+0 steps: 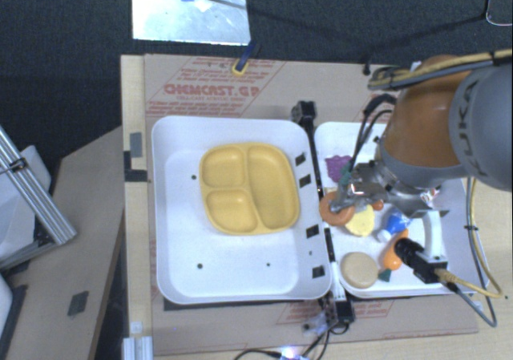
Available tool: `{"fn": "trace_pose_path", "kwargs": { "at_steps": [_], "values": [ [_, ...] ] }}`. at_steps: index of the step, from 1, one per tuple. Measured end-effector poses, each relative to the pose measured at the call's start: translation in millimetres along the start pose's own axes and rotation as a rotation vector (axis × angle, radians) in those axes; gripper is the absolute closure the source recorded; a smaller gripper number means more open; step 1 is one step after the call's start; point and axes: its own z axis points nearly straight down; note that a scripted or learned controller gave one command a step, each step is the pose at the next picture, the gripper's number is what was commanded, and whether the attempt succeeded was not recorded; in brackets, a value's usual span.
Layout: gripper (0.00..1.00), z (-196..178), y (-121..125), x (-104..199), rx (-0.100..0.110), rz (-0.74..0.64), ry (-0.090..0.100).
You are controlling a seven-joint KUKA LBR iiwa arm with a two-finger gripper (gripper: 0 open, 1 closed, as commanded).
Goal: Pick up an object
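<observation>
The arm reaches in from the right over the right bin (337,135). My gripper (349,198) hangs low over a cluster of small things there. Under and beside it lie an orange round piece (330,211) and a yellow piece (361,223). A purple thing (338,165) lies farther back in that bin. A tan disc (359,268) rests near the front, with a blue piece (396,222) and a small orange piece (389,256) to its right. The wrist hides much of the right bin.
The left bin (176,262) holds a yellow divided plate (247,188) in its middle. Black clips (309,182) line the wall between the two bins. Brown cardboard (212,86) lies under both bins.
</observation>
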Motion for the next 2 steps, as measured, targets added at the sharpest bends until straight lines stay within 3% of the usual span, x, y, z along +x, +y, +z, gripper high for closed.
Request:
{"fn": "trace_pose_path", "kwargs": {
  "at_steps": [2],
  "values": [
    [1.00, 5.8, 3.0, -18.6, 0.001, 0.007, -0.001]
  ]
}}
